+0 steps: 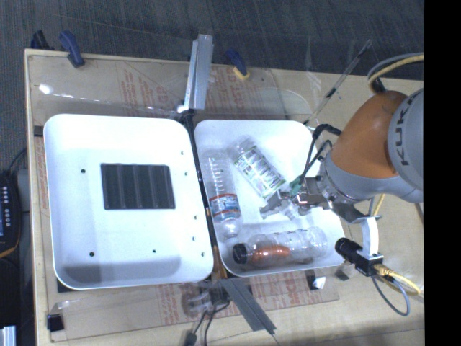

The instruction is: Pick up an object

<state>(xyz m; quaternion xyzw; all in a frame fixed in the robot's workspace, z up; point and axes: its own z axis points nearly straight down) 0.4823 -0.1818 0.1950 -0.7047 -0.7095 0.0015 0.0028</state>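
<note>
Bottles lie in the right bin (216,139): a labelled bottle (223,202) along its left wall, a crushed bottle (257,166) mid-bin, an amber-tinted bottle (277,247) by the near edge. The gripper (284,202) hovers between them; its pincer's state cannot be told.

Even overhead light; white bins (115,132) ran near overexposed, soft shadow along the left bin's near wall, image slightly soft and grainy.
</note>
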